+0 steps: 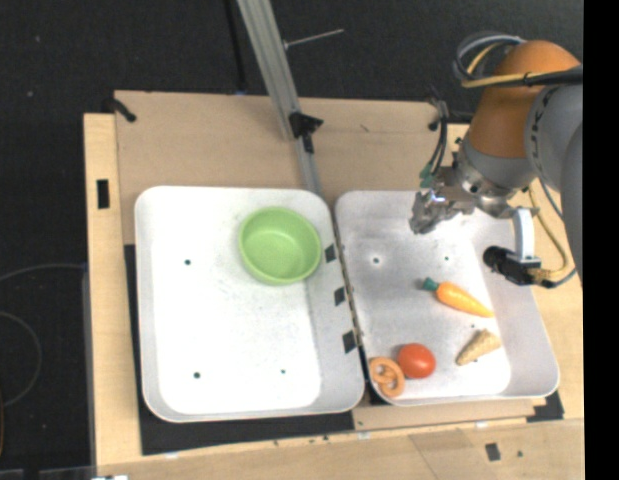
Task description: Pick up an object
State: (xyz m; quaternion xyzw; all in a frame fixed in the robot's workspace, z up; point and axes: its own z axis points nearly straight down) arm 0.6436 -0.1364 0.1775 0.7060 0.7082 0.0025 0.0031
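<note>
The right bin holds an orange carrot with a green tip, a red tomato, a round orange slice at the front rim and a tan wedge. A green bowl sits in the left bin near its back right corner. My gripper hangs over the back of the right bin, well behind the carrot and apart from every object. Nothing shows between its fingers.
A grey metal pole slants from the top of the view down to the gap between the bins. The arm's orange band and cables rise at the right. Wooden bench surrounds the bins.
</note>
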